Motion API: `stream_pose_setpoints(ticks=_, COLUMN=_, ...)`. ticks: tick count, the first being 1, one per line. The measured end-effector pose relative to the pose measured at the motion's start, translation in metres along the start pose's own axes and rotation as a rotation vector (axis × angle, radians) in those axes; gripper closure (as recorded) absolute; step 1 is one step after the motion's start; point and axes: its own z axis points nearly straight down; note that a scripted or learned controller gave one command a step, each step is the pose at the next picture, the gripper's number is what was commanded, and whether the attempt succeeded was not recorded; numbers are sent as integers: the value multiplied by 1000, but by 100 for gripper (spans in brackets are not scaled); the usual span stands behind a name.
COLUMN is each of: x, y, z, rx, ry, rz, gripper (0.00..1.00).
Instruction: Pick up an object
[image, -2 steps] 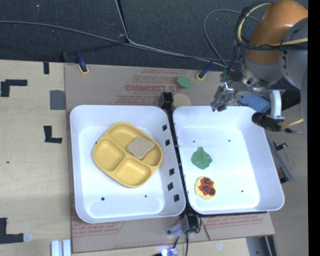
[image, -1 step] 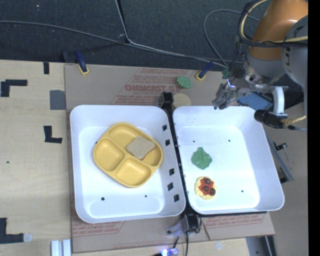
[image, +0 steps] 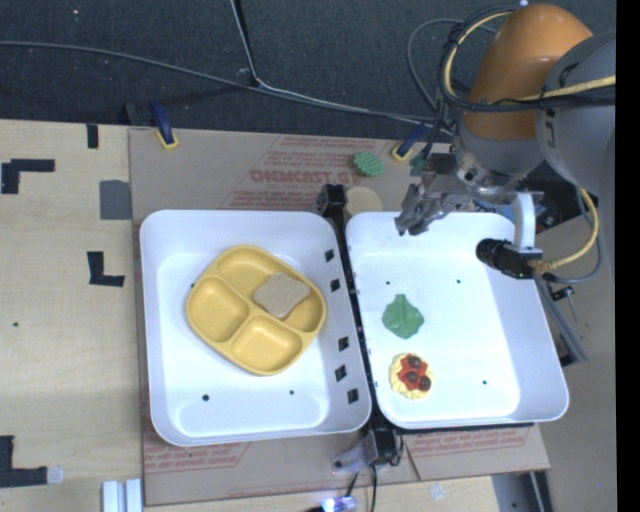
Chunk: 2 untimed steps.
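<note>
In the right bin lie a green leafy piece near the middle left and a small yellow round piece with red topping in front of it. The left bin holds a yellow divided plate with a tan bread slice resting in its right compartment. My gripper hangs over the far left corner of the right bin, above and behind the green piece. Nothing shows between its fingertips.
A small green object and a pale disc lie on the cardboard behind the bins. A black clamp sits at the bins' far junction. A black cable connector juts over the right bin's far right side.
</note>
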Motion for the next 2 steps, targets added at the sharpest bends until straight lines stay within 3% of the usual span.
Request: stream_pose_setpoints(ticks=2, x=83, y=-46, z=9, rx=1, ry=0, rz=0, gripper=100)
